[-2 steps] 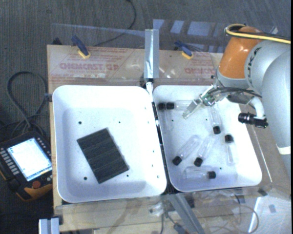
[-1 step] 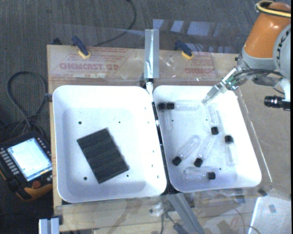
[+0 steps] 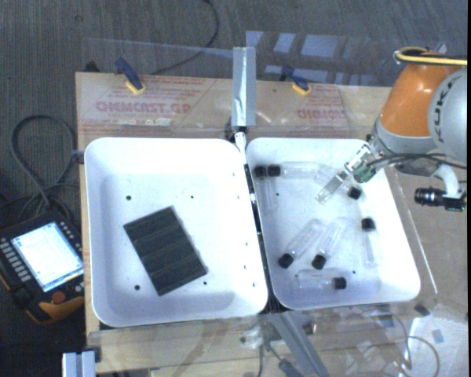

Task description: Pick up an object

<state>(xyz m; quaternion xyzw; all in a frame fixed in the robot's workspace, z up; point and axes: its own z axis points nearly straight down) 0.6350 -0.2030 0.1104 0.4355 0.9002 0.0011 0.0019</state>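
**Claw over the right bin**

The claw (image 3: pixel 359 169) hung at the right bin's (image 3: pixel 400 285) upper right; whether it was spread I cannot tell. A clear vial (image 3: pixel 332 185) lay slanted just beside it, possibly touching.

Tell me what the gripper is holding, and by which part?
It cannot be told: the gripper is above a clear tube in the right bin.

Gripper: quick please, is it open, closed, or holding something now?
Gripper: cannot be told; it sits low over the right bin, near a clear vial, but nothing is visibly held.
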